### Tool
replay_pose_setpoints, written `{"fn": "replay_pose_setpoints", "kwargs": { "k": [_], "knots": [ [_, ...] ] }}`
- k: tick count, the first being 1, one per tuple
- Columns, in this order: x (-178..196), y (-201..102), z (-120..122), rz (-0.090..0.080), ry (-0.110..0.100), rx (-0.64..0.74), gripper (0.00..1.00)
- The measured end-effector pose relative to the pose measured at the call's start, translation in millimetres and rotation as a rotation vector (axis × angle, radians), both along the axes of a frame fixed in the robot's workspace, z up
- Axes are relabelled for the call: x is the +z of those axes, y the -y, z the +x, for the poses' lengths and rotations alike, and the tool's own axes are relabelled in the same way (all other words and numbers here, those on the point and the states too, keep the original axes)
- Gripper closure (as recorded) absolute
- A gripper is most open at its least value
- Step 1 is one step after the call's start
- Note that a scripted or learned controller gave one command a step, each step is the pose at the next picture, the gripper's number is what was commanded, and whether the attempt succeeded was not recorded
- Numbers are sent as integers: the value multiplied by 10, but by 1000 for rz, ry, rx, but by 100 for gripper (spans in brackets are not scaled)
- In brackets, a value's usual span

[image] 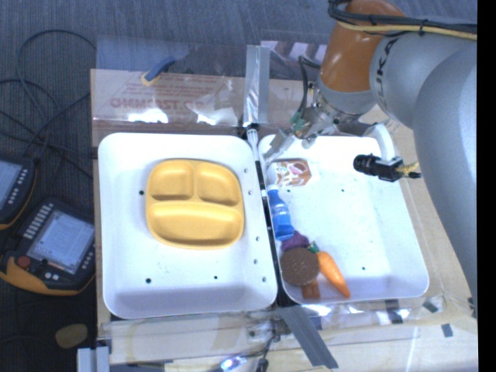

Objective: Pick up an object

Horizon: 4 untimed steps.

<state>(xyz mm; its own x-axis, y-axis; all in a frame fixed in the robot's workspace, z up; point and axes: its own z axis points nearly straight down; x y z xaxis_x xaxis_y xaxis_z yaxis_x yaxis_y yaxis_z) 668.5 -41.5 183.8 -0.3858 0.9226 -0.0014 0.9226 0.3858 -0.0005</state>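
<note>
Grey carpet (194, 14) surrounds the counter (155, 99), where we see a yellow divided plate (195, 203) in the left bin (124, 285). In the right bin (387, 239), a small printed packet (292, 172), a blue bottle (279, 217), a brown round piece (299, 266) and a toy carrot (333, 273) lie along the left wall and front corner. Our hand (298, 130) hangs over the bin's back-left corner, just above the packet; we cannot tell its grip.

The grey KUKA iiwa arm (434, 76) enters from the right and fills the upper right corner, its broad link sloping down along the right side. The orange band (358, 41) sits above the wrist, with black cables looping over it. Below the band the gripper (298, 130) points down and to the left. Its jaws are too small and cluttered to read.
</note>
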Motion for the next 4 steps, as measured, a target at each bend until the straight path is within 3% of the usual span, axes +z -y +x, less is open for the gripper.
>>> {"fn": "replay_pose_setpoints", "kwargs": {
  "k": [1,2,3,4],
  "knots": [
    [-1,-495,0,0,-1,216,0],
    [-2,-360,-1,2,0,34,0],
    [139,-165,2,-2,1,193,0],
    [-7,-222,-5,0,-2,-113,0]
  ]
}}
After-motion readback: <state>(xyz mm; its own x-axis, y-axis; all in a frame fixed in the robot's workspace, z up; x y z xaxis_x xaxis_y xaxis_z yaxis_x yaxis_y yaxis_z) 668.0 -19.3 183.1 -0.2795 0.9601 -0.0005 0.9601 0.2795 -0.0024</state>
